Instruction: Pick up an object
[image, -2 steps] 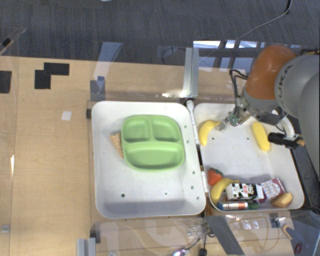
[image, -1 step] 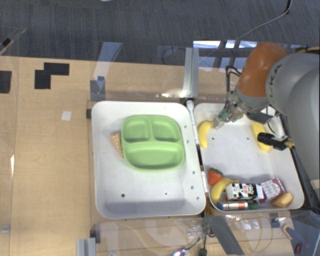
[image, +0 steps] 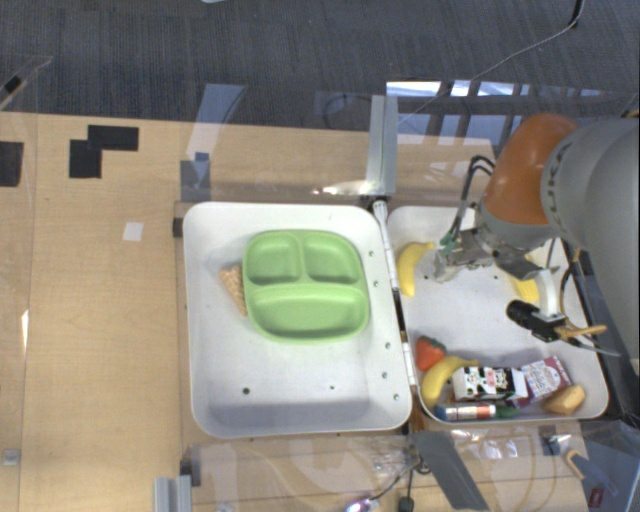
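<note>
The hand (image: 447, 262) hangs low in the right bin (image: 600, 395); I cannot tell its state. A yellow banana (image: 408, 268) lies just to its left. More toy food (image: 490, 385) sits below it.

We look down from above bench (image: 100, 300), slanted, mid-distance; both bins (image: 210, 400) in frame side by side; arm (image: 580, 170) enters from our right.

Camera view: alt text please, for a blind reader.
The arm reaches into the right bin, its gripper beside a banana; more items lie along that bin's near edge. The left bin holds a green tray.
</note>
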